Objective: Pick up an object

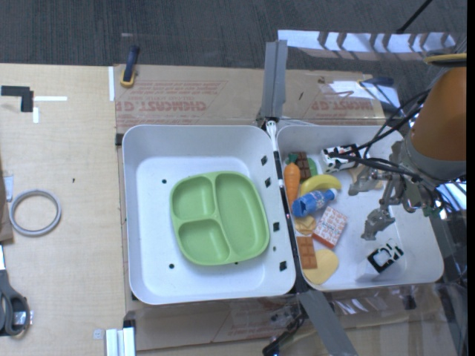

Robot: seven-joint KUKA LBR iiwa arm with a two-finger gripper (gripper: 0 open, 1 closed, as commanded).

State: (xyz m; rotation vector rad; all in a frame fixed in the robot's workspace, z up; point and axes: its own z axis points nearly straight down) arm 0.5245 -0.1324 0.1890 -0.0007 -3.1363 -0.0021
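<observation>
Hovering over the right bin (415, 273), my gripper (377, 225) hangs above bare white floor; how far it is open I cannot tell, and I see nothing in it. The toys lie heaped along the bin's left wall: carrot (292, 179), banana (320, 183), blue bottle (312, 201). I'd shift left, centre over one piece, probably the bottle, then descend straight.

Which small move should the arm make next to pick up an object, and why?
Probably shift the pincer toward the left side of the right bin. It hangs over bare floor there, while the toys, such as the carrot, banana and blue bottle, lie clustered along that bin's left wall.
</observation>
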